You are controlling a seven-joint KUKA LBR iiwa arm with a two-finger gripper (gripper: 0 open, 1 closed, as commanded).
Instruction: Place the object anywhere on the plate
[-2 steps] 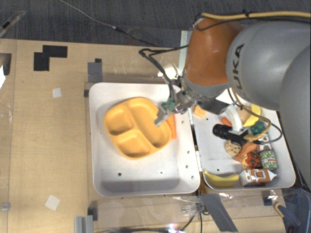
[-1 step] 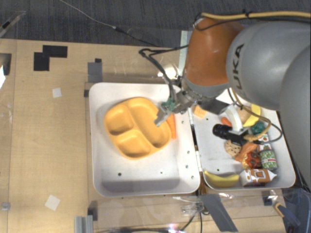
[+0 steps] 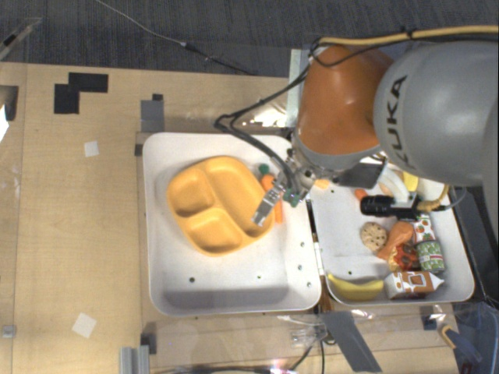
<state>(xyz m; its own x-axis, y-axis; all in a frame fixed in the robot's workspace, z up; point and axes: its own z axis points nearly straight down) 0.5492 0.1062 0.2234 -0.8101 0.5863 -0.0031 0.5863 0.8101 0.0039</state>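
Hand (image 3: 269, 206) over yellow plate (image 3: 207, 201) right rim; grip state unclear; orange object (image 3: 269, 182) beside.

Plate (image 3: 209, 205) in left bin (image 3: 234, 287)

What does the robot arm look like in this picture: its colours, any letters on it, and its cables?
The arm is large and rounded, with a grey shell bearing dark KUKA letters, and a glossy orange band above the wrist. Black cables loop from the wrist area, and a yellow cable runs along the top. The claw is small, metallic grey, with slim fingers.
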